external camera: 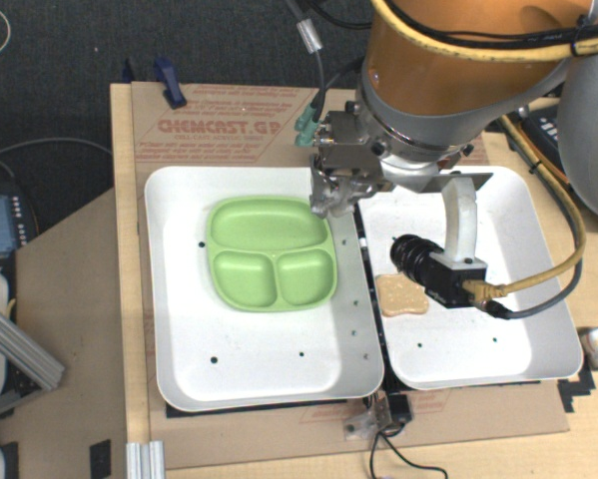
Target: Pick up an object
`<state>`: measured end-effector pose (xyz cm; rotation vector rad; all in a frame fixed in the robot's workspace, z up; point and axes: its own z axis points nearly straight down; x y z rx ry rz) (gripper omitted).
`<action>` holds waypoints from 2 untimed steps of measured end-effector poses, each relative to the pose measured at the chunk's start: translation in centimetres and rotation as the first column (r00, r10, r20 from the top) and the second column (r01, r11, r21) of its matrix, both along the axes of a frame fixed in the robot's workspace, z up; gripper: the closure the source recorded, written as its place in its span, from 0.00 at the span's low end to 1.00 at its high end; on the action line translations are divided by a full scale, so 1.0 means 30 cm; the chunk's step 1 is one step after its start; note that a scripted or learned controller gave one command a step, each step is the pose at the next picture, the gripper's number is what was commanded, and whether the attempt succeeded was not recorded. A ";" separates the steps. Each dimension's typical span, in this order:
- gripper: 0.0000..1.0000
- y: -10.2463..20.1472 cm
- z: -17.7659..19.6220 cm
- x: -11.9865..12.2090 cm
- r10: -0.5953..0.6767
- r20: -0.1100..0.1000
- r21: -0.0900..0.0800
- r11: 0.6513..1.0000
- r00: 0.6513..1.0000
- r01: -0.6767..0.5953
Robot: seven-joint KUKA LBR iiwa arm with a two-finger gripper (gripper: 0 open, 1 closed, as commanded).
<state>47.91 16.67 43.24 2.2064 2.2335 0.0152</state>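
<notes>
just beside the arm (458, 58), green tray (269, 252)

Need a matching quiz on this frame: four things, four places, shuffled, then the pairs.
Things:
1. green tray
2. tan slice
3. pincer
4. blue clip

Places:
A. on the brown board, outside both bins
B. in the right bin
C. above the seam where the two bins meet
D. in the left bin

Pairs: 1-D, 2-B, 3-C, 4-A
</notes>
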 end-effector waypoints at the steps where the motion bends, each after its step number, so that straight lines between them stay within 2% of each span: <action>1: 1.00 -0.020 0.024 0.002 -0.011 -0.005 -0.005 1.000 1.000 0.010; 2: 1.00 -0.018 0.058 0.003 -0.009 -0.003 -0.005 1.000 1.000 0.009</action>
